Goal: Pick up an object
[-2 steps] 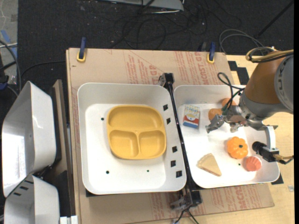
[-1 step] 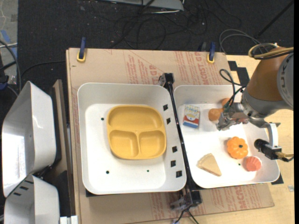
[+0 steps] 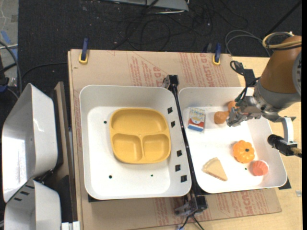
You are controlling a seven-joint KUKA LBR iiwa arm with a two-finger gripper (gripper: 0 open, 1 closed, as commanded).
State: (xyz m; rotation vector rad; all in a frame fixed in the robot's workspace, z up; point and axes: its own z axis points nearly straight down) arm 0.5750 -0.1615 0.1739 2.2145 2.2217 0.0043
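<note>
Two white bins lie side by side, and the gripper [image 3: 233, 117] hangs low over the right bin [image 3: 206, 143], at its far side; the left bin [image 3: 91, 128], holding a yellow divided plate [image 3: 140, 134], is well off to the gripper's left; nearer the camera sit an orange pumpkin [image 3: 244, 151] and a cheese wedge [image 3: 215, 169]; the nearest pick, a small brown-orange object [image 3: 220, 117], lies just beside the gripper on its left; whether the gripper is wide or narrow cannot be told.
</note>
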